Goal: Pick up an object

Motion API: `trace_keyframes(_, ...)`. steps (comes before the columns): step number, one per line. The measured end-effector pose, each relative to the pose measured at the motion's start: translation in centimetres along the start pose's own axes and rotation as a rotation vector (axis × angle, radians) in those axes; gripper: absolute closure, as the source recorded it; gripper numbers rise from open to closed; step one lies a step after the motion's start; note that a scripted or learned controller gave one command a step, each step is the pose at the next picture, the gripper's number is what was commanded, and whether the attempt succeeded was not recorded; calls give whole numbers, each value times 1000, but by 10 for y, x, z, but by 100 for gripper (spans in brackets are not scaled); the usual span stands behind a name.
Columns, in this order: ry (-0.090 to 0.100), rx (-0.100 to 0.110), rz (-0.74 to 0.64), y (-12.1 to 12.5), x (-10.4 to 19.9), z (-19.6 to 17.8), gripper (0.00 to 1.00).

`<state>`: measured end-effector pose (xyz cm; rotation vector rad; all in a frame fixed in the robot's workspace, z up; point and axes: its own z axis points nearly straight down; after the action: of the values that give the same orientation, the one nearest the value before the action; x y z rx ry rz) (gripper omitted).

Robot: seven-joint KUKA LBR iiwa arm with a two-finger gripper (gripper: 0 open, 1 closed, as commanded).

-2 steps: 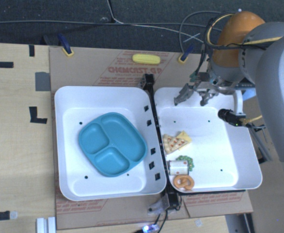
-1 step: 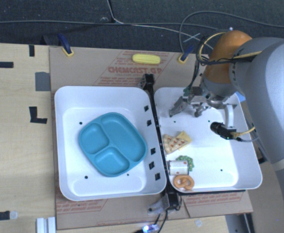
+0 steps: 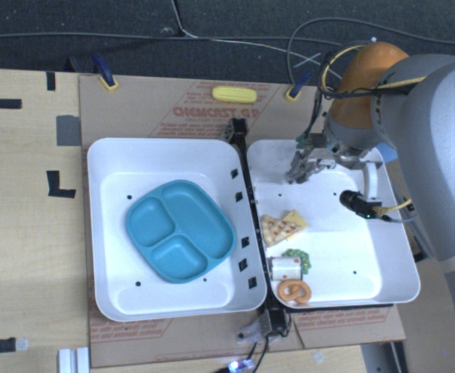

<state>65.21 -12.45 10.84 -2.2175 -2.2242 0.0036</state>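
Note:
My gripper (image 3: 296,174) hangs over the far left part of the right bin (image 3: 383,282), its tips pointing down near the bin floor, with nothing seen between them. Along that bin's left side lie a tan waffle-patterned cracker piece (image 3: 282,226), a small white can (image 3: 286,268) with a green leafy item (image 3: 300,259) beside it, and an orange pretzel (image 3: 294,291) at the front corner. All of these sit nearer the front than the gripper. A blue divided plate (image 3: 180,230) lies in the left bin (image 3: 103,208).
A yellow corn-like toy (image 3: 234,94) lies on the cardboard behind the bins. Blue and yellow clamps (image 3: 104,74) hold the cardboard's far edge. A black divider (image 3: 247,208) runs between the bins. Cables trail across the dark surface at the back.

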Motion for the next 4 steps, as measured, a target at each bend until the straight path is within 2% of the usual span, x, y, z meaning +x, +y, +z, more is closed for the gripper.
trace_keyframes(3,1,-7,1,-11,12,-148,100)
trace_keyframes(4,3,-2,-3,-12,63,-151,100)
